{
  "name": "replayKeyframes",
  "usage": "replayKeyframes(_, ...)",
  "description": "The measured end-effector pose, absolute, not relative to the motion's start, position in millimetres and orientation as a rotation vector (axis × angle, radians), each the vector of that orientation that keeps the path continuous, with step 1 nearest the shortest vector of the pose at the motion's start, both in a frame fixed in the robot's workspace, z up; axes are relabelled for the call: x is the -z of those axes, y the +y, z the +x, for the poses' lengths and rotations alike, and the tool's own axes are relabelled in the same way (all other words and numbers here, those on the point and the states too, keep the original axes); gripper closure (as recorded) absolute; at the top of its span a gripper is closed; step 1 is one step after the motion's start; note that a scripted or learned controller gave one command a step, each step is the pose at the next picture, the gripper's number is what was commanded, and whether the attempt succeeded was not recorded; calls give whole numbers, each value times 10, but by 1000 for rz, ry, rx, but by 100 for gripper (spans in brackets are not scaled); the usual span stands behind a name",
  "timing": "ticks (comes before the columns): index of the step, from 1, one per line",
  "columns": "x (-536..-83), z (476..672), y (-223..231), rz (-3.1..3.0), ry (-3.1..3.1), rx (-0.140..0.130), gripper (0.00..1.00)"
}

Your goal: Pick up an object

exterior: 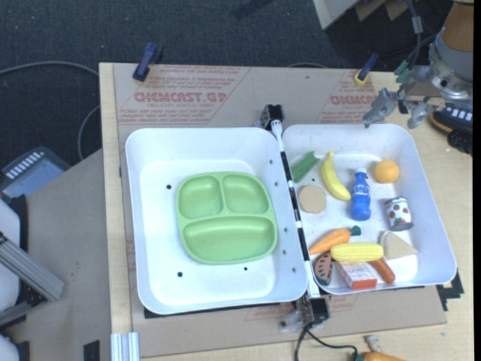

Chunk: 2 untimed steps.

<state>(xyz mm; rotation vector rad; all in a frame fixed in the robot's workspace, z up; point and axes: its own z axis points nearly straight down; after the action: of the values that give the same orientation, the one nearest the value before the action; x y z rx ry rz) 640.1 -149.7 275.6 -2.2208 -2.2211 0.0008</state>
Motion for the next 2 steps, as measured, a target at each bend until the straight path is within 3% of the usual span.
replayKeyframes(1,-1589,6522,-978,-2219,-2221,-1,0)
replayKeyframes(2,-901,6456,-1095,-2221,-2220,-1,0)
